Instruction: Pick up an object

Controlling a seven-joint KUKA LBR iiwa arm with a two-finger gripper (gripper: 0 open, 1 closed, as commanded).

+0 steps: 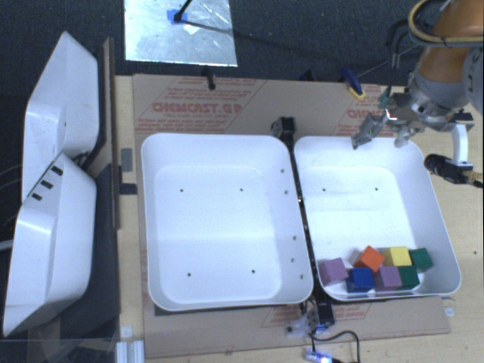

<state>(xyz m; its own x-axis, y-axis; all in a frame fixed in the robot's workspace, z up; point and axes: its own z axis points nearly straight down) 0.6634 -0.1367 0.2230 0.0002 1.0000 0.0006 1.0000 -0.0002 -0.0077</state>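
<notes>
Several small blocks (376, 268), orange, yellow, green, blue and purple, huddle in the near corner of the right bin (431, 203). They lie well apart from the fingers (364, 133), which hang spread and empty over that bin's far rim. Beyond that rim, the cardboard (198, 100) on the surface carries red lettering too blurred to read.

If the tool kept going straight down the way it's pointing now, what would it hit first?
Probably the far rim or bare floor of the right bin: the tool hangs over its far edge, though depth is unclear. The coloured blocks sit at the near end.
</notes>
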